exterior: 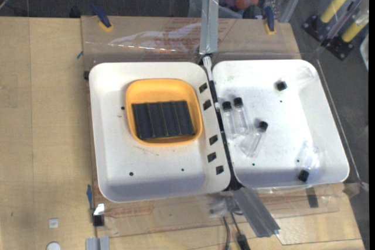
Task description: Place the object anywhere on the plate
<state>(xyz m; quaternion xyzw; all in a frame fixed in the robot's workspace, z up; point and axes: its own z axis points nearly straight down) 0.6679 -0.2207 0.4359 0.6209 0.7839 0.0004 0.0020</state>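
I note both bins as smooth, slightly glossy white plastic. The plate is matt orange plastic. The vials look clear, black-capped. The bench is pale wood.

Two shallow white bins sit side by side on the wooden worktop. The left bin holds an orange plate with rounded corners, and a dark ribbed pad lies flat on the plate, covering most of its middle. The right bin holds several clear vials with black caps: two upright-looking ones close to the divider, one lying near the middle, one by the lower right corner, and a cap near the upper right.
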